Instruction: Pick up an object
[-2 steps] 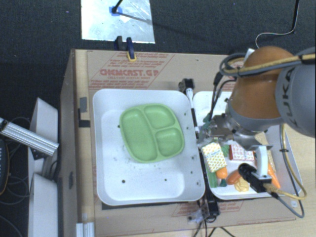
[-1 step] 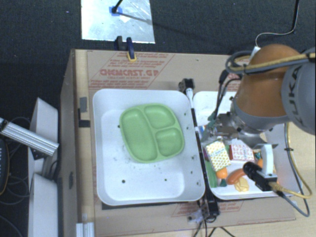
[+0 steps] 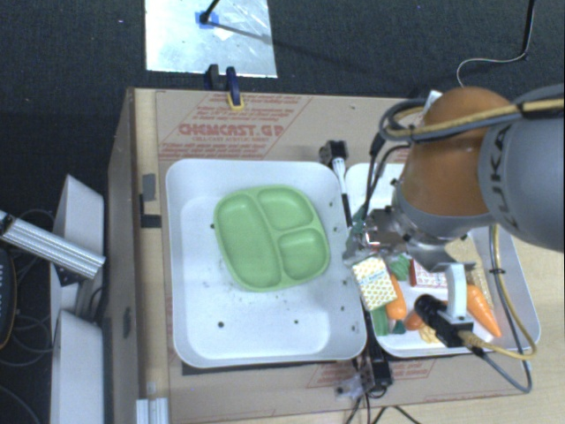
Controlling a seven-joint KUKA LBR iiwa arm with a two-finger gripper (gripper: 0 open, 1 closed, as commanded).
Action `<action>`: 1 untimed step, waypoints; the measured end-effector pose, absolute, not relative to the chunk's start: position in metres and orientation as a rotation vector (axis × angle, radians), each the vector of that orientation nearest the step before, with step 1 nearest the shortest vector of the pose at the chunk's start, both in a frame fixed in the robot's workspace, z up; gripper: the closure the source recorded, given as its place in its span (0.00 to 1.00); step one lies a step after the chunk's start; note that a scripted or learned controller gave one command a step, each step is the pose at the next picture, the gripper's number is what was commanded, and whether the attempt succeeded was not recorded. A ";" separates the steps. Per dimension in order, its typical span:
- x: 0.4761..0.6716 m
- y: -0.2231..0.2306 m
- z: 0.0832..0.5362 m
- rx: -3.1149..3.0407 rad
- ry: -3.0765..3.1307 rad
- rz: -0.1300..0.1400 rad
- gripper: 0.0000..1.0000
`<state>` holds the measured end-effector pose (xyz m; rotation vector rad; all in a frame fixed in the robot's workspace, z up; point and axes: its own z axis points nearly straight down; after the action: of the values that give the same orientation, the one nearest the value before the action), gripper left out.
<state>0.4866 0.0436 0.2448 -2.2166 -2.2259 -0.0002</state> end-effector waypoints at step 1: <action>0.487 0.017 0.258 -2.221 -2.225 -0.003 1.00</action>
<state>0.4873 0.0172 0.2577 -2.2207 -2.2248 -0.0026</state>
